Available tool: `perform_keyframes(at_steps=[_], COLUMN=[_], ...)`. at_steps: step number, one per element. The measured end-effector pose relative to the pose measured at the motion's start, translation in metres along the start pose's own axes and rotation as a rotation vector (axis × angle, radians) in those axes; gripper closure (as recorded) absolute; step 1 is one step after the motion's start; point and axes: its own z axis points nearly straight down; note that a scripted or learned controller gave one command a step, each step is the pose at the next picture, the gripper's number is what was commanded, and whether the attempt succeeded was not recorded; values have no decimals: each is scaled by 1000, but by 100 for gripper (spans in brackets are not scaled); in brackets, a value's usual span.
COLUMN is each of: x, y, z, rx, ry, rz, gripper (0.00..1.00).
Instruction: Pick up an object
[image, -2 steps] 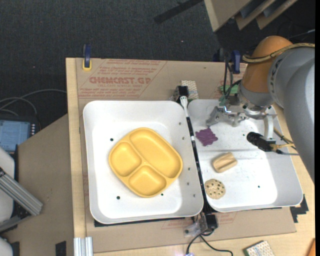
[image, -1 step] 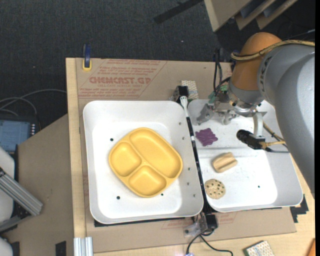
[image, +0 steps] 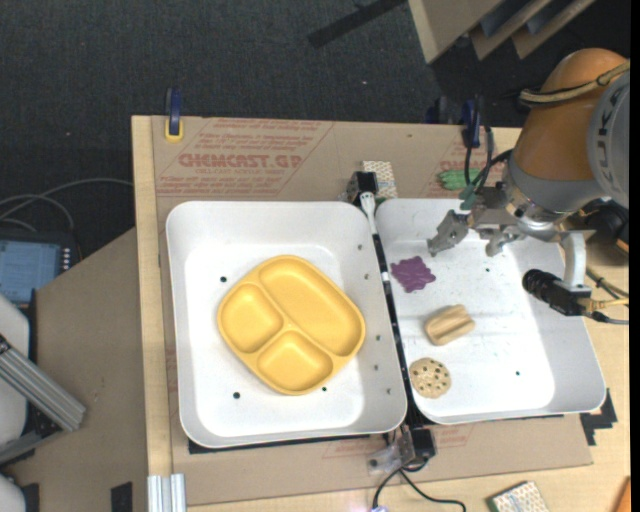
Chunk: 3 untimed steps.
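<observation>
The jaws, whose opening I cannot tell, hover near the flat purple toy splat, seemingly light and thin, best pinched at an edge.

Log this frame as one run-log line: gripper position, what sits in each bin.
gripper: above right bin, far end | right bin: purple piece, bread roll, cookie | left bin: yellow divided plate

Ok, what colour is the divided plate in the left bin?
Yellow. The divided plate shows clearly in the camera view, lying in the left bin.
</observation>
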Motion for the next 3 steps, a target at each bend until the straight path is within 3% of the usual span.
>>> perform_keyframes(at_steps=[1,2,3], x=[-24,-6,-5], y=[-1,31,31], z=[111,106,94], rx=[7,1,-4], ry=[2,-3,-1], rz=[1,-6,-3], gripper=[0,0,100])
